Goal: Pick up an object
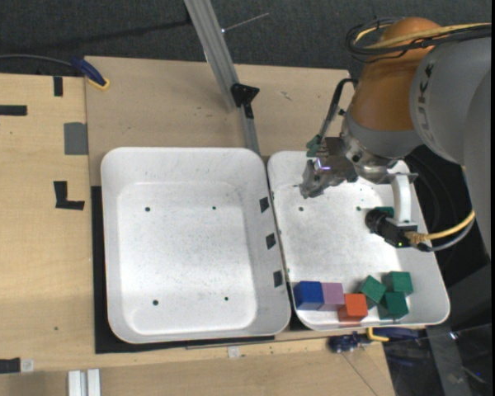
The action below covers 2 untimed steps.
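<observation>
Several small blocks lie along the near edge of the right bin: a blue cube, a lilac cube, an orange cube, and dark green blocks. My gripper hangs over the far left part of the right bin, well away from the blocks. Nothing shows between its tips.
The left bin stands beside the right one. A slanted metal pole runs down to the bins' far junction. A black and green fitting with a yellow cable sits at the right bin's right rim.
</observation>
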### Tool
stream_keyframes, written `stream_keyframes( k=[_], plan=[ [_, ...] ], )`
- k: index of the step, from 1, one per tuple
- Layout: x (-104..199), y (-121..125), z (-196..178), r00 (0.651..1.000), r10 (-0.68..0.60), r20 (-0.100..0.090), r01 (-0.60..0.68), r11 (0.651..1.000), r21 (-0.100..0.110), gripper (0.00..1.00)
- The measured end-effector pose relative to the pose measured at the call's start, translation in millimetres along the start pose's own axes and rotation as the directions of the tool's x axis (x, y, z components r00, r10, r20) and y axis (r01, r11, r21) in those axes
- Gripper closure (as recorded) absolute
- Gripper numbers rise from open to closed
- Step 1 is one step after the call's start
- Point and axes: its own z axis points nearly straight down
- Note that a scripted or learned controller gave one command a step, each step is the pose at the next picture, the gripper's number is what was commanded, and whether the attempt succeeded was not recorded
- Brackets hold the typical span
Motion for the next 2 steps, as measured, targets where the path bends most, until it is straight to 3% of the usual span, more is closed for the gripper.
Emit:
stream_keyframes(
  k=[2],
  plan=[
    [97.4, 65.5, 15.9, 1.000, -0.001, 0.000, 0.001, 1.000, -0.001, 1.00]
  ],
)
